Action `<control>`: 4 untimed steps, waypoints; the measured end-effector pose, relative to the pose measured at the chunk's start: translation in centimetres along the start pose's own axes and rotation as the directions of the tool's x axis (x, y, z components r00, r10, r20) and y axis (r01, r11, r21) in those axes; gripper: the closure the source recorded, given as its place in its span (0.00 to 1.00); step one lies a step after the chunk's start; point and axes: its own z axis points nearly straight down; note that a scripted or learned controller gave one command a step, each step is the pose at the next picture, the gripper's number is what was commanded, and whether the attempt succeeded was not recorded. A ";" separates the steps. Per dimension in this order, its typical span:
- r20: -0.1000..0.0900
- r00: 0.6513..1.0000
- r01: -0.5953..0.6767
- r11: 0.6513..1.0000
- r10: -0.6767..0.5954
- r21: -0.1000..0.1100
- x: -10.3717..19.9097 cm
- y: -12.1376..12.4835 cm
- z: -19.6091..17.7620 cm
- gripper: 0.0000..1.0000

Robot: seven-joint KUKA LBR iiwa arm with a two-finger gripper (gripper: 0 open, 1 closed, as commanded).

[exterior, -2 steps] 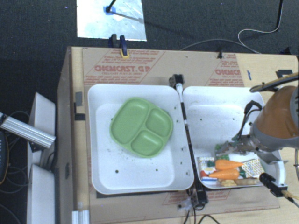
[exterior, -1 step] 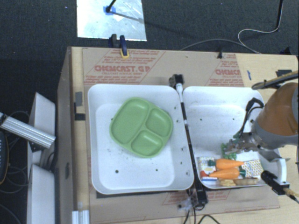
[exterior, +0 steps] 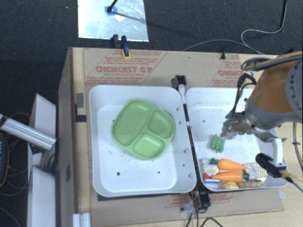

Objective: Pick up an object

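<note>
**A:** Where do you want me to look first?

**B:** At your right bin (exterior: 203, 103). The gripper (exterior: 230, 128) hangs low there, just right of the small green toy (exterior: 217, 143). You can see the toy lies on the bin floor, apart from the fingers.

**A:** Fingers apart or together?

**B:** You can't tell; they blur into the wrist.

**A:** And the rest?

**B:** Two carrots (exterior: 230, 170) and a flat packet (exterior: 255, 173) crowd your bin's near edge. The left bin (exterior: 102, 174) holds a green divided plate (exterior: 143, 128).
</note>
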 end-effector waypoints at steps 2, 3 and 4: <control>0.001 1.000 -0.001 1.000 0.001 0.002 -3.6 5.9 9.3 0.00; 0.000 1.000 -0.003 1.000 0.003 0.004 -3.3 -1.6 9.3 0.00; 0.000 1.000 -0.003 1.000 0.003 0.002 -2.0 -3.5 9.3 0.00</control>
